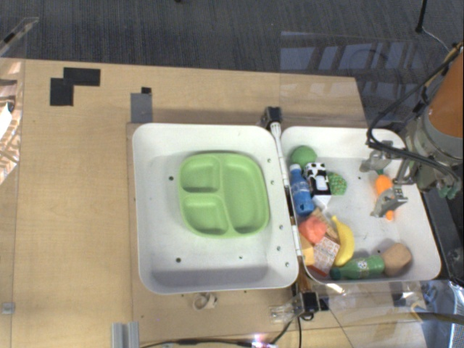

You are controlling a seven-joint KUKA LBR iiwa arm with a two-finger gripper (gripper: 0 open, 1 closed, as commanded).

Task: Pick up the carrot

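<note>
The orange carrot [383,184] is at the right side of the right bin [424,238], and its lower tip pokes out at the bottom. My gripper [380,183] reaches in from the right. One grey finger [373,164] stands above the carrot and the other below it. The fingers are shut on the carrot, which sits between them. I cannot tell whether the carrot is lifted off the bin floor.
The right bin's left half holds a green ball [303,155], a blue bottle [299,192], a black-and-white toy [317,177], a banana [345,242], a green cucumber [359,267] and a brown potato [396,257]. A green divided plate [221,194] lies in the left bin [156,259].
</note>
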